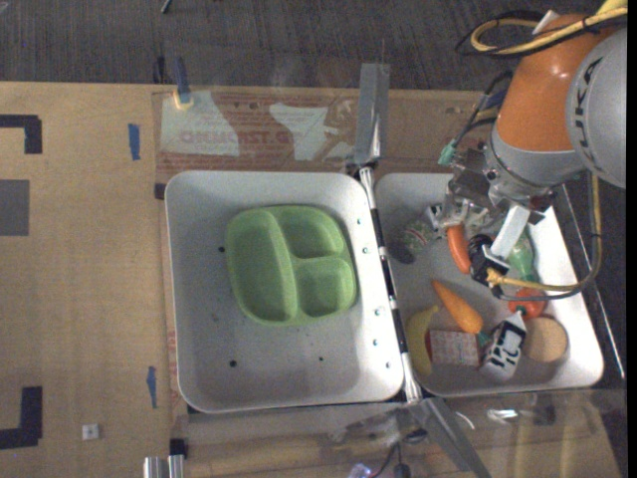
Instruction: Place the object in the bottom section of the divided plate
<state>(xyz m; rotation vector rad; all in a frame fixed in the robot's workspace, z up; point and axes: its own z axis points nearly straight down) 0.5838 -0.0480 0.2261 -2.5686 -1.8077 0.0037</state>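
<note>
Now the end effector (468, 229) hangs over the right bin (587, 361), an orange carrot-like piece (457, 249) at its tip; grip state unclear. Plate (291, 263) lies well left, in the other bin (189, 347).

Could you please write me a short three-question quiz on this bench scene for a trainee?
1. True or false: the green divided plate lies in the left bin.
2. Over which bin is the gripper?
A. left bin
B. right bin
C. neither
3. Fill in: the carrot lying free in the right bin sits just above the ____ banana.

Key
1. True. The plate's sections hold nothing.
2. B. The gripper is low over the right bin's upper part, with a second orange carrot-like piece right at it; whether it is gripped cannot be told.
3. Yellow.
</note>
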